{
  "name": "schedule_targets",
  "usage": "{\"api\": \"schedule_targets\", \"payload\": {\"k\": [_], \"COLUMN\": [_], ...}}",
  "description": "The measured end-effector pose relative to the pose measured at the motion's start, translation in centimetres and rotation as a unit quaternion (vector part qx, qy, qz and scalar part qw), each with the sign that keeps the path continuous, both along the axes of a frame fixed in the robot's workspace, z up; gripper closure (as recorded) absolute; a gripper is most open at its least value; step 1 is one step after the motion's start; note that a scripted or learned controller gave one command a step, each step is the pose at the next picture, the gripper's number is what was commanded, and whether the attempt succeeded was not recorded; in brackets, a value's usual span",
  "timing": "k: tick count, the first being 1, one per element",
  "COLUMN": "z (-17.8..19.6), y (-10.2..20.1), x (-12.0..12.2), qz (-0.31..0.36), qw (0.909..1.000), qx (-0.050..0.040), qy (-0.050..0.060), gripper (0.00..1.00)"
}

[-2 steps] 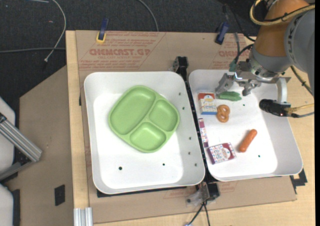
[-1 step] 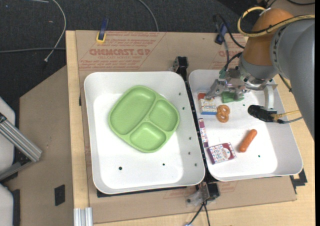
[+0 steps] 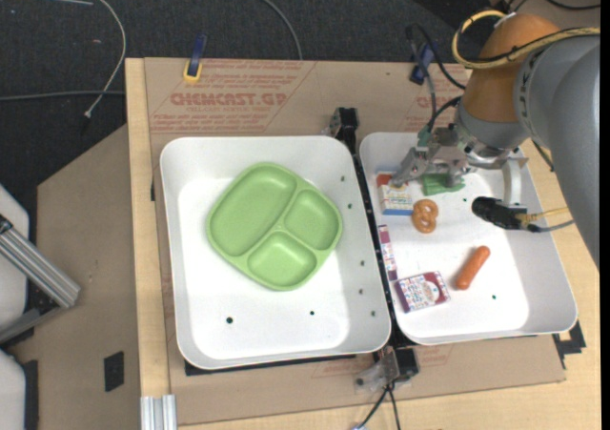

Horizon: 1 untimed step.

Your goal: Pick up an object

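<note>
Tool [image 3: 431, 166], grip state unclear, hovers over right bin [image 3: 534, 314] holding pretzel [image 3: 425, 215], carrot [image 3: 472, 267], apparently cartons.

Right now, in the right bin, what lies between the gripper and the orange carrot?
In the camera view, a pretzel lies between the gripper and the carrot, on the white floor of the right bin.

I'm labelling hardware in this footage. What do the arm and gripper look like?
The thick, rounded grey arm carries an orange band above the wrist, with a yellow cable loop arching beside it. The two-finger gripper is pale grey metal with some green parts.
</note>
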<state>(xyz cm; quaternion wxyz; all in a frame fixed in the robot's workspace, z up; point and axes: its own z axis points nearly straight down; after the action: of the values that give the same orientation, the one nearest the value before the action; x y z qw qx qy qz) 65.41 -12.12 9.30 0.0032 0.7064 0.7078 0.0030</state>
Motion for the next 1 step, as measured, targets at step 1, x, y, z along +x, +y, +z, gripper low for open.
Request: {"api": "schedule_targets", "payload": {"k": [1], "z": [1.39], "y": [0.05], "x": [0.29], "qz": [0.0], "qw": [1.0], "qx": [-0.0004], "qy": [-0.005], "gripper": [1.0]}}
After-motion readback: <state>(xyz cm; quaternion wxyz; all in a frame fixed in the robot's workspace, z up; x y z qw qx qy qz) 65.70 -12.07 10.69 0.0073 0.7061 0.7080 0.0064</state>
